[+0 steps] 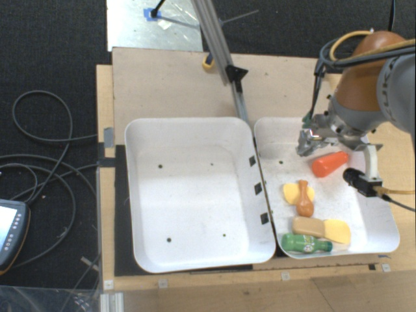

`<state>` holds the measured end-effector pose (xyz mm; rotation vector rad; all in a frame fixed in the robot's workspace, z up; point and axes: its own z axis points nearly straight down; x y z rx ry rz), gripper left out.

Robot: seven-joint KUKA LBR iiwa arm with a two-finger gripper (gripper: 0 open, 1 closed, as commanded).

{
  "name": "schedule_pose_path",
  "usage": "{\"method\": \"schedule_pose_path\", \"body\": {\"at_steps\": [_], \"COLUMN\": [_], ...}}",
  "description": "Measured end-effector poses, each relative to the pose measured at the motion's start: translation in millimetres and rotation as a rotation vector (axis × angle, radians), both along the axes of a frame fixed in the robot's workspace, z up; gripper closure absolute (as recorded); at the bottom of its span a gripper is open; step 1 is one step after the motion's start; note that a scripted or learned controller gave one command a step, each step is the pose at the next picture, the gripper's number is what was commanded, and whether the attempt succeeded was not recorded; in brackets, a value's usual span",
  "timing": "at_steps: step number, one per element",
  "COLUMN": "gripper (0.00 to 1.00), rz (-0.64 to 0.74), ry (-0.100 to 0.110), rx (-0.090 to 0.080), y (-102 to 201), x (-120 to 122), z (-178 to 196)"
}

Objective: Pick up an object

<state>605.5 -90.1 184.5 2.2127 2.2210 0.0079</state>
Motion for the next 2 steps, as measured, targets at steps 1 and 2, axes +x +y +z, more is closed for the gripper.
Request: {"method": "schedule_pose_path", "body": {"at_steps": [1, 2], "gripper": [1.00, 1.00], "rz": [0.000, 0.002], "ry": [0.000, 0.004], "rx": [0.000, 0.001], "y": [-3.3, -3.4], "x": [-6.8, -5.7], "z": [58.9, 74.4]}}
